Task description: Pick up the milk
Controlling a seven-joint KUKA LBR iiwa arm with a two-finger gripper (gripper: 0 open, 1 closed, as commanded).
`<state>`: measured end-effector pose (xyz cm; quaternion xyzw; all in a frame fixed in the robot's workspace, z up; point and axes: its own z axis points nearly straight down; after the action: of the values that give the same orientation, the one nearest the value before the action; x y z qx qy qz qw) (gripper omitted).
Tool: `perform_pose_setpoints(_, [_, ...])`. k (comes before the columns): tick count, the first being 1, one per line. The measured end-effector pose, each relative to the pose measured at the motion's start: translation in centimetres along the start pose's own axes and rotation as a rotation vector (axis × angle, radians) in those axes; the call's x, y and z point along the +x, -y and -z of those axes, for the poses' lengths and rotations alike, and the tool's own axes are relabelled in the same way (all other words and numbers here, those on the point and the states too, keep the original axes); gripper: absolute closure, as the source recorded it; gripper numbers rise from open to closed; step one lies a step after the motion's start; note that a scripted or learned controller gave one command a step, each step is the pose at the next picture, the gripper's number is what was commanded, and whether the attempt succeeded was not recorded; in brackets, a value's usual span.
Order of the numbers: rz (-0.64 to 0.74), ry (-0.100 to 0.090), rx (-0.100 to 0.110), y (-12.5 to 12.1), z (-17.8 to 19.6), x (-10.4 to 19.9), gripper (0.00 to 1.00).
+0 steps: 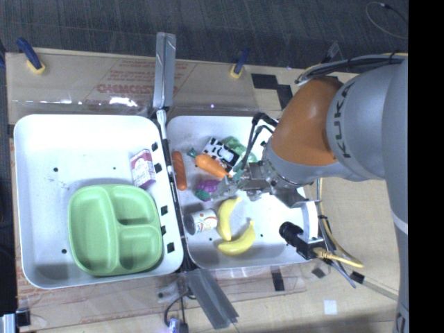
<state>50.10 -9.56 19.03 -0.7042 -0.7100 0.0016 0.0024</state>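
Observation:
The milk (219,148) looks like a small carton with black and white patches, lying at the back of the right bin (277,255) next to a green item (233,144). My gripper (244,180) hangs low over the middle of the right bin, just in front and to the right of the carton. It is beside an orange carrot (210,164) and above a purple item (207,186). The grey and orange wrist hides much of the gripper.
A red sausage (179,170) lies by the divider. Two bananas (233,232) and a small white can (203,222) sit at the right bin's front. The left bin (41,144) holds a green divided plate (115,229) and a purple-and-white box (142,168).

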Motion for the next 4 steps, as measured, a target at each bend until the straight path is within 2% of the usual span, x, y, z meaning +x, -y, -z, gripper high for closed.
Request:
perform_pose_setpoints(1, [0.008,0.001,-0.002,-0.8,0.0,9.0,0.0])
perform_pose_setpoints(2, [0.009,0.001,-0.002,2.5,-1.3,0.1,0.0])
perform_pose_setpoints(3, [-0.002,0.001,-0.003,-11.9,-2.0,-2.2,0.0])
perform_pose_setpoints(4, [0.098,0.015,-0.038,-13.8,-7.9,-3.5,0.0])
